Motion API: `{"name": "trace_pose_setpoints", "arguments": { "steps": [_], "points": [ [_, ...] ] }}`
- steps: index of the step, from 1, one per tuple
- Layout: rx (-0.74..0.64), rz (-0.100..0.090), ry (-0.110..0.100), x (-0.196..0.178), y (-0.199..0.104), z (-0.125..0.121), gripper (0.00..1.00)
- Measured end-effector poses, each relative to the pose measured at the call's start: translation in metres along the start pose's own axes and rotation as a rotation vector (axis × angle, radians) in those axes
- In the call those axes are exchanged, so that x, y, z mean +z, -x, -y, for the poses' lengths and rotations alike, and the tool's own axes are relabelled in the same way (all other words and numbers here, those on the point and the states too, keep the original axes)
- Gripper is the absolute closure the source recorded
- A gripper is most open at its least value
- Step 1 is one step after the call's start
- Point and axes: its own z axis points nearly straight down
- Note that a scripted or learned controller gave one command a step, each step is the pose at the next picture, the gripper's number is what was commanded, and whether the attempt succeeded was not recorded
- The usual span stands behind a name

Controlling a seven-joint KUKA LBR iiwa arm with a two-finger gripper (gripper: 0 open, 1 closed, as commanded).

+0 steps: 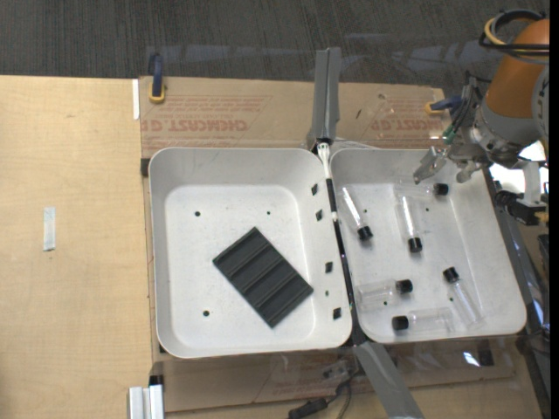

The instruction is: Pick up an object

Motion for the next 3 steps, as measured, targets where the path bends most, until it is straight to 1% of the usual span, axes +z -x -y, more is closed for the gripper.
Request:
{"name": "trace_pose_setpoints", "arguments": {
  "steps": [1,2,3],
  "points": [
    [-0.048,-0.002,-0.003,0.027,-0.028,0.042,0.0],
    [-0.028,-0.002,-0.003,0.043,-0.052,0.088,0.0],
    [-0.131,-0.003,-0.003,0.043,-0.033,0.14,0.0]
  ]
}}
